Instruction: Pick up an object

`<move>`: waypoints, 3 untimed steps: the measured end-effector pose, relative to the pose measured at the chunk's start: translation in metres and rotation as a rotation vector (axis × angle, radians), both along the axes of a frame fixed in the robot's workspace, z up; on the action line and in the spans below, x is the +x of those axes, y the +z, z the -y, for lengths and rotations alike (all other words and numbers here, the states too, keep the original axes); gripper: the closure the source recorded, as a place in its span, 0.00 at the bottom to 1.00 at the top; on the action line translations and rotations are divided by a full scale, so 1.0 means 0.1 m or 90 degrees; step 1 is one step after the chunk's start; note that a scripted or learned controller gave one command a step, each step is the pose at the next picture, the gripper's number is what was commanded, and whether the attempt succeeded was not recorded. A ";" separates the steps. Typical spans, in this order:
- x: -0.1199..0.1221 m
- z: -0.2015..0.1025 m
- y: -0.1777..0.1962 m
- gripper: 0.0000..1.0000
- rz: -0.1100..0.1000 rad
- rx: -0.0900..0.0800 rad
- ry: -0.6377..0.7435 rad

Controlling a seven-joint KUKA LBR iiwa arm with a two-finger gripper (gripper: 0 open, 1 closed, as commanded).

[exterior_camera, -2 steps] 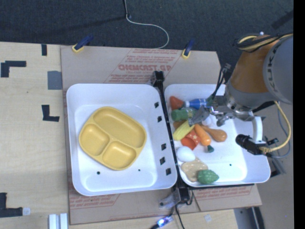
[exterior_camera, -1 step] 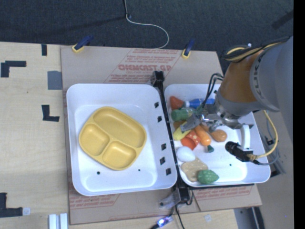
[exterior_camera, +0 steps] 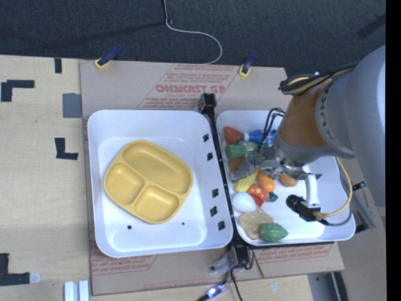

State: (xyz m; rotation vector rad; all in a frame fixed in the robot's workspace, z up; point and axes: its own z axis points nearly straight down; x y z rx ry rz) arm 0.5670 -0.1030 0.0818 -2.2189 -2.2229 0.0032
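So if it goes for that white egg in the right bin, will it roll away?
Likely. The white egg looks smooth and rounded, so it may slip or roll if nudged. Neighbours crowd it, such as the red piece, which may check rolling.

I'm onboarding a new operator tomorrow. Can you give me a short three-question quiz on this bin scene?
1. True or false: the yellow tray lies in the left bin.
2. Multiple choice: where does the arm hang? A) over the left bin B) over the right bin C) over the bare bench
3. Fill in: the white egg lies in the ____ bin.

Key:
1. True. The tray has three compartments and sits alone in that bin.
2. B. The arm's wrist is above the pile of toy food.
3. Right. It sits near the divider, with the green piece closer to the front corner.
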 end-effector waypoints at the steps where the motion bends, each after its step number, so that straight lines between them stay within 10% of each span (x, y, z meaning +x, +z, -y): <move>1: 0.01 0.00 0.13 1.00 0.000 0.001 0.000; 3: 0.03 -0.03 1.18 1.00 0.003 0.000 0.000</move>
